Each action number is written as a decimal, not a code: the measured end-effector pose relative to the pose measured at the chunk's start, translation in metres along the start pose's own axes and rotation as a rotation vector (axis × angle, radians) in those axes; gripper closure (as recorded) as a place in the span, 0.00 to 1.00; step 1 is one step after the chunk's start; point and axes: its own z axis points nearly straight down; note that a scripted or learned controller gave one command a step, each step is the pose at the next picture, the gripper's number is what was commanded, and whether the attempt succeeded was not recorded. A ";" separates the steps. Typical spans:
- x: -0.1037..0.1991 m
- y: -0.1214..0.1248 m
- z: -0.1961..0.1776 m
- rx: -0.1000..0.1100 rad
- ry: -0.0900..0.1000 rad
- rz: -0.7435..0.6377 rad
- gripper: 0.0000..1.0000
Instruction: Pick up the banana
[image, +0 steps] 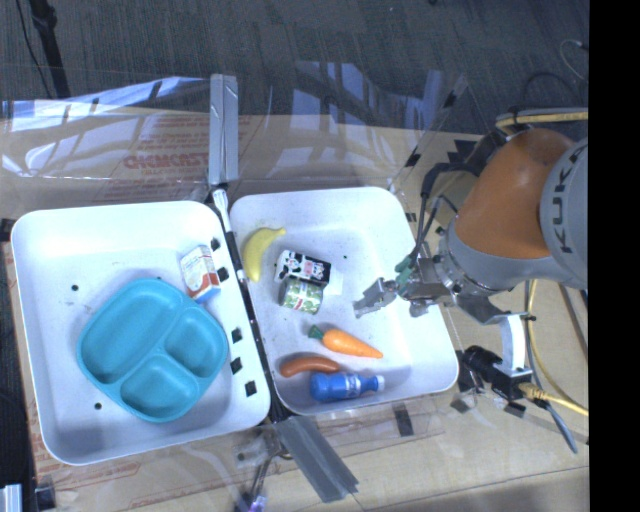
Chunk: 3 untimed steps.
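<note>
The yellow banana (260, 250) lies in the right bin (340, 210), at its upper left near the divider. My gripper (377, 298) hovers over the right side of that bin, well to the right of the banana and a little lower in view. Its fingers look spread apart with nothing between them. The grey and orange arm reaches in from the right.
Also in the right bin: a black-and-white carton (302, 268), a green can (300, 295), a carrot (345, 342), a brown sausage-like item (305, 364) and a blue bottle (340, 385). The left bin (60, 240) holds a blue divided tray (150, 348) and a small carton (198, 270).
</note>
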 end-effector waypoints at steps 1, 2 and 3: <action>0.108 0.040 0.050 0.000 -0.002 -0.109 0.00; 0.070 0.109 0.049 -0.002 -0.002 -0.095 0.00; 0.082 0.170 0.048 -0.003 -0.002 -0.089 0.00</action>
